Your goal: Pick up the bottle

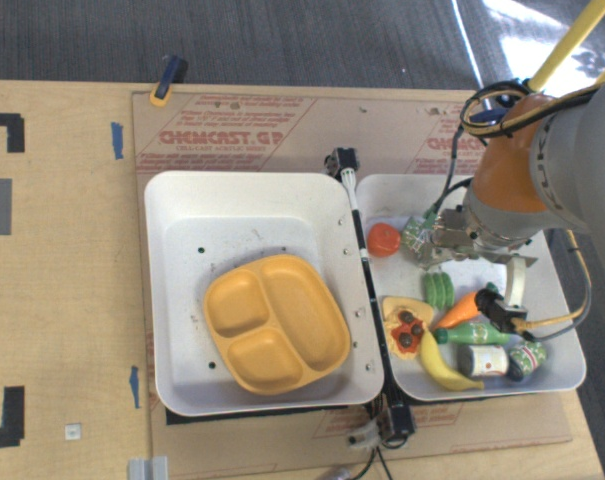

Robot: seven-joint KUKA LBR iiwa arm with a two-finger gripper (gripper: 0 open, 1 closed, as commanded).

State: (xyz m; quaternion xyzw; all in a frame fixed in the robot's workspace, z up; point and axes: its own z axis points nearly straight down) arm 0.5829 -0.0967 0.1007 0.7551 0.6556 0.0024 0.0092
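The bottle (pixel 474 336) is green with a pale label. It lies on its side near the front of the right bin (pixel 567 373), between a carrot (pixel 460 308) and a banana (pixel 440 365). My gripper (pixel 422 240) hangs low over the back left part of that bin, just right of a red tomato (pixel 383 239). It is well behind the bottle and apart from it. The grey wrist with its orange band (pixel 507 183) covers the bin's back right part.
In the right bin there are also a green vegetable (pixel 438 290), a pizza slice (pixel 407 325), a white-and-red labelled can (pixel 489 362) and a dark green item (pixel 528 356). The left bin (pixel 182 208) holds a yellow divided plate (pixel 275 322).
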